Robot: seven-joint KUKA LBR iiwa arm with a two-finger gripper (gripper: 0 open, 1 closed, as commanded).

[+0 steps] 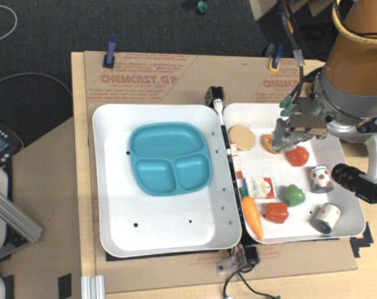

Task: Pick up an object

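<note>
Claw (290, 141) hung low over the far half of the right bin (350, 226), on the grey arm (353, 73) reaching in from the right. Whether it was clenched or released I could not tell from where I stood, and I saw nothing held in it.

Nearest me in that bin lay an orange carrot (252, 217) along the left wall, a red pepper piece (276, 212) just beside it, and a grey-and-white cylinder (326, 217) toward the right corner. Behind those sat a green piece (293, 195), a small carton (259, 187) and a little printed can (320, 178).

Farther back, right under the claw, was the red tomato-like piece (297, 157), which I took for the likeliest pick. It looked like toy food: light, stiff, smooth and rounded, so apt to slip; a hold across its widest part seemed safest. A brownish bit (268, 144) lay close on the claw's left and might have got nudged or caught instead. A flat tan disc (241, 136) sat beyond that, too low to pinch easily.

To the left, the other bin (107, 167) held a blue divided plate (170, 157), well apart. A blue clamp (109, 50) stood at the counter's (176, 73) far edge.
</note>
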